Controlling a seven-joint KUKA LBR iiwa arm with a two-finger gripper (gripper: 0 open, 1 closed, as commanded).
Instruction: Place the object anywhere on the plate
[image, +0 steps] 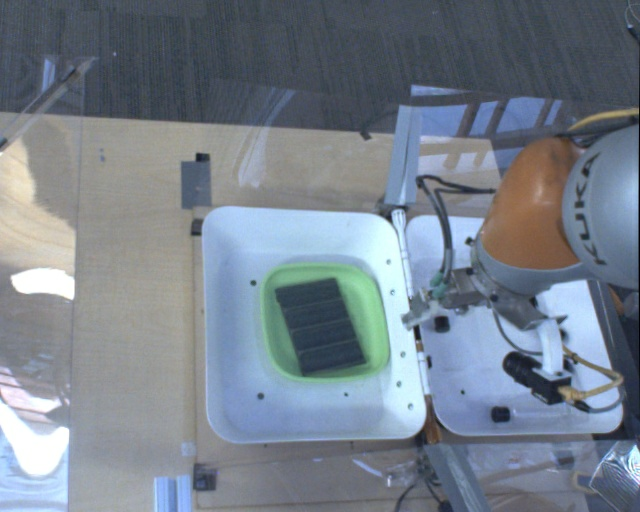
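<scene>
Pincer (520, 335) sits over the right bin (470, 400), tucked under the arm's orange band (530, 215), so you cannot tell its state or what it grips. Well to its left, the dark slab (320, 326) lies on the green plate (372, 305) in the left bin (230, 300). Your risk looks like a retreat sweeping cables across the shared rim, jolting the plate. The right bin's near corner is cut off by fixtures.

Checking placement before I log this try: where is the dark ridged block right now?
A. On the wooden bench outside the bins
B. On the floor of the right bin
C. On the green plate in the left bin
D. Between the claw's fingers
C: the block lies flat on the green plate, inside the left bin.
</scene>
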